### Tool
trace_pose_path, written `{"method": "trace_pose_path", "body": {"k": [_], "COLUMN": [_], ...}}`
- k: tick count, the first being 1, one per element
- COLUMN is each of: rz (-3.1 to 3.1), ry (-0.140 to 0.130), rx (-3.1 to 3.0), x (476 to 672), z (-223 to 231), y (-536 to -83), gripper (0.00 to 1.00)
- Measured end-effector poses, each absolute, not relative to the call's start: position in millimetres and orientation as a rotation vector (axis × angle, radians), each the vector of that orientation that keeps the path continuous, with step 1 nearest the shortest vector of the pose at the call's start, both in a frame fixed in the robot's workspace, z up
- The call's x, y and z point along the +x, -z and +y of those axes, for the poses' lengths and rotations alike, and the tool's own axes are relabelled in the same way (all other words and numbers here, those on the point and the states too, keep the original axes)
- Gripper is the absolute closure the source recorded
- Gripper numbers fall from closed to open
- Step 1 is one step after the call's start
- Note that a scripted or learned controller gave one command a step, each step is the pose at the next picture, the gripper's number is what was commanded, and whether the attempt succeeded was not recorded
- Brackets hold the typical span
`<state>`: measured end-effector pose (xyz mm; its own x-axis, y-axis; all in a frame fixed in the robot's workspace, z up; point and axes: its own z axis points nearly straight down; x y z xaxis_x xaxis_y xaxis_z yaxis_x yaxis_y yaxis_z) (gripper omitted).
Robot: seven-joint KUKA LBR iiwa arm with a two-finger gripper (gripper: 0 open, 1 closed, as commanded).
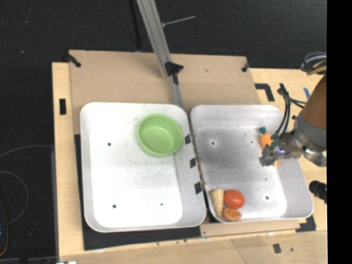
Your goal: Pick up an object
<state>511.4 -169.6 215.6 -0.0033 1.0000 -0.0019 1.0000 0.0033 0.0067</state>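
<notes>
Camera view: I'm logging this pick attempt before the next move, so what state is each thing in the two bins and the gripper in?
Green round plastic bowl: upright, mouth up, in the left white bin.
Red round tomato-like object: resting near the front edge of the right white bin.
Pale cone-shaped object: lying beside the red one.
Small orange object: lying at the front rim.
Small orange and green object: lying close to the gripper.
Gripper: low over the right bin, grasp unclear.

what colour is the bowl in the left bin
Light green: the bowl sits near the back right of the left bin, seen in the camera view.
</notes>
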Motion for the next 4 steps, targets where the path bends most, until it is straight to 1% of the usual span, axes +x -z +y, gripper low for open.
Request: {"method": "trace_pose_path", "body": {"k": [1, 2, 3, 4], "rz": [2.221, 2.227, 2.226, 2.230], "ry": [-0.007, -0.002, -0.002, -0.004], "rx": [2.211, 2.212, 2.213, 2.211], "x": [513.6, 538.9, 548.6, 569.3], "z": [-171, -126, -83, -29], "y": [-266, -262, -265, -268], "gripper": [1.00, 1.00, 1.00, 1.00]}}
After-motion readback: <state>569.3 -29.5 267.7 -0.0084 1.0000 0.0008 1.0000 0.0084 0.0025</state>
